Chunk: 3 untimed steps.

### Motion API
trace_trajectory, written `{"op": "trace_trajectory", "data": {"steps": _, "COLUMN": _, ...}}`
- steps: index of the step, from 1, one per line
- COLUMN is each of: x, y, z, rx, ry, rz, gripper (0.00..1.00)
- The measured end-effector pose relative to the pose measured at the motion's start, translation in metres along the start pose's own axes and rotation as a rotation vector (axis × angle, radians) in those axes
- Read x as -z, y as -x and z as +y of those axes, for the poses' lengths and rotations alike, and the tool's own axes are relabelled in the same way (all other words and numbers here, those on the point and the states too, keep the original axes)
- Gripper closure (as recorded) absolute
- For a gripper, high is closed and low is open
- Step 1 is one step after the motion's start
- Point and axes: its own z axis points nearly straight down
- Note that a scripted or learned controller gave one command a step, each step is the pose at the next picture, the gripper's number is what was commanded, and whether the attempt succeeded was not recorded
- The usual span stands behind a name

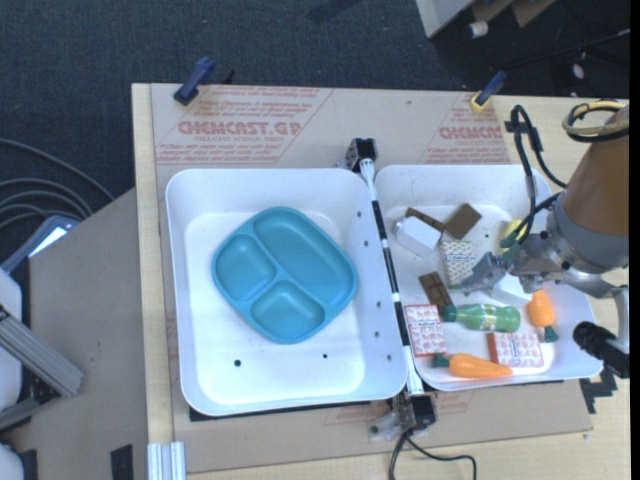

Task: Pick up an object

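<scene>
blue tray (285, 275): smooth plastic | bins (190, 268): glossy white plastic | bench (250, 128): matt brown paper

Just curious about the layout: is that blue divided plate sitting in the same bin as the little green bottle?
No, the blue divided plate lies alone in the left bin, while the green bottle lies in the right bin.

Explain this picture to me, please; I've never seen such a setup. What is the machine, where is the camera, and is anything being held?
One fixed camera looks down at a slant on a bench with two white bins. The left bin holds a blue divided plate. The right bin holds small things: a green bottle, a toy carrot, little boxes and brown pieces. The grey and orange shape at the right is a robot arm. Its gripper reaches down among those things, above the bottle. I cannot tell whether it grips anything.
</scene>
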Motion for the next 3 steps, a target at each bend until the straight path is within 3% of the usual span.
{"op": "trace_trajectory", "data": {"steps": 1, "x": -0.097, "y": 0.012, "z": 0.035, "rx": -0.001, "ry": 0.0, "rz": 0.0, "gripper": 0.0}}
{"op": "trace_trajectory", "data": {"steps": 2, "x": -0.116, "y": 0.056, "z": 0.146, "rx": 0.001, "ry": 0.006, "rz": -0.002, "gripper": 0.0}}
{"op": "trace_trajectory", "data": {"steps": 3, "x": -0.119, "y": 0.053, "z": 0.178, "rx": 0.0, "ry": -0.009, "rz": 0.0, "gripper": 0.0}}
